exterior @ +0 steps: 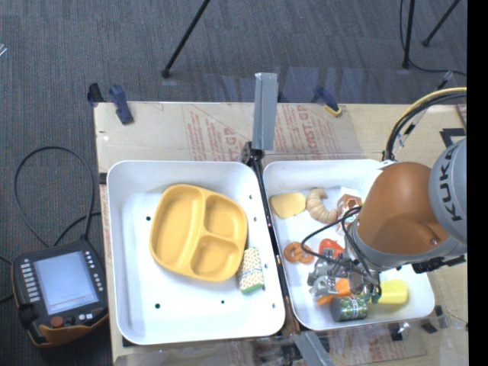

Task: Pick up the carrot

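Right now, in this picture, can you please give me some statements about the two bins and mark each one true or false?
1. The yellow divided plate lies in the left bin. True.
2. The gripper is over the left bin. False: it is down in the right bin, among the toys.
3. The yellow block lies inside the plate. False: it lies in the right bin, near the green can.
4. The small patterned packet rests beside the plate's lower right edge. True.
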You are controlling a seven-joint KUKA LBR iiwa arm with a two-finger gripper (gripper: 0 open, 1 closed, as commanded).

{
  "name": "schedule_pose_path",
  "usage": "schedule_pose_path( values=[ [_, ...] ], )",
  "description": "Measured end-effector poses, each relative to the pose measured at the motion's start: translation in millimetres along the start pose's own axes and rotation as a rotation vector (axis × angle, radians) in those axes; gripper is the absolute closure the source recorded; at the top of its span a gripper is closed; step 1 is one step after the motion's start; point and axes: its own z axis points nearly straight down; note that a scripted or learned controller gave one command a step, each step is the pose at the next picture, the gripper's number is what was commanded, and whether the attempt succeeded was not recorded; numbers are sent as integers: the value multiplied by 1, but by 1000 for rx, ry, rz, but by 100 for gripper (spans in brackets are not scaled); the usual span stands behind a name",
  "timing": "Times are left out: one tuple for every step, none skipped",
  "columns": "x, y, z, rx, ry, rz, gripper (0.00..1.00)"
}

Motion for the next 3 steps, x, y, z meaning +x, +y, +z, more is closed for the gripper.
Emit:
schedule_pose_path(
  values=[
    [0,0,0,0,1,0,0],
    [2,-7,21,1,6,34,0],
    [1,-5,11,1,5,25,100]
  ],
)
